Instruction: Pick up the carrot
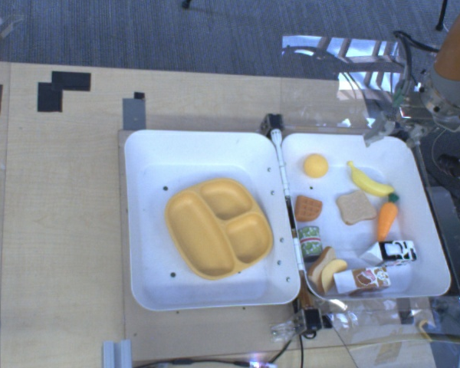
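Orange tapered carrot (386, 219) (green-topped).

arm (454, 83) at top right | we see orange band over grey metallic wrist | thin cables beside it | gripper detail too blurred for us

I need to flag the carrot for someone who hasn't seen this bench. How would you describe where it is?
Look in the right-hand white bin, along its right side. The carrot lies there, just below the banana and right of the bread slice. It is the only orange tapered piece, with a small green top.
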### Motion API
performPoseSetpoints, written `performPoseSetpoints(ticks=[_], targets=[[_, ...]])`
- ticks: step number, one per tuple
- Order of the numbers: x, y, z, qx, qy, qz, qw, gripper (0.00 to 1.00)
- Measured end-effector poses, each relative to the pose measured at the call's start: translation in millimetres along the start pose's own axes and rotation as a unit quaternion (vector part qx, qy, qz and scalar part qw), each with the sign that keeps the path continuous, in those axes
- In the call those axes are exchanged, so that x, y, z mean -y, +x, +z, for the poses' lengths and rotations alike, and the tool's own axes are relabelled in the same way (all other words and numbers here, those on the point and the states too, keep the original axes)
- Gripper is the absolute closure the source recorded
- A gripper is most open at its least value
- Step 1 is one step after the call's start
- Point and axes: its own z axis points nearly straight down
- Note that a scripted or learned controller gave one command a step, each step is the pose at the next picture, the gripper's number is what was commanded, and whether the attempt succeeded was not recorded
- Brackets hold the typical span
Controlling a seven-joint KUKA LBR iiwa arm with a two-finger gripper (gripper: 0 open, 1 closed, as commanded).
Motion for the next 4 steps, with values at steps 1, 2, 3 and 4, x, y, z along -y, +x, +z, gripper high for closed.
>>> performPoseSetpoints(ticks=[1,2,3,4], targets=[[20,-22,83,0.000,0.001,-0.092,0.9957,0.00],[54,-22,124,0.002,-0.009,-0.154,0.9880,0.00],[92,-22,124,0.004,-0.012,-0.126,0.9920,0.00],[144,-21,123,0.004,-0.014,-0.084,0.9964,0.00]])
